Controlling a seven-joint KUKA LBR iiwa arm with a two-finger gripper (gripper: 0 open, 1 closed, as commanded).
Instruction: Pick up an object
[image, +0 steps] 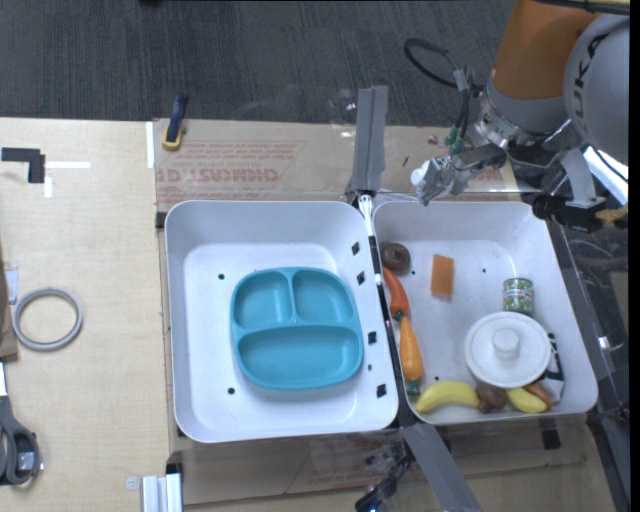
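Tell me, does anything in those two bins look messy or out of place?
Nothing looks spilled or broken. The left bin holds a blue divided plate lying flat. The right bin's items crowd its near and left sides, and the white lid sits partly over a banana, which looks untidy.

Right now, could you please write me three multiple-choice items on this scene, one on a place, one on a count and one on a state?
1. Where does the blue divided plate lie?
A. in the left bin
B. in the right bin
C. on the bench outside the bins

2. How many carrots lie along the right bin's left wall?
A. none
B. two
C. five

3. Where is the hand?
A. down among the items in the right bin
B. above the right bin's far rim
C. over the blue plate

Answers: 1 A, the plate sits mid-floor in the left bin. 2 B, two orange carrots lie end to end by the divider. 3 B, the hand hangs over the far edge, apart from the items.
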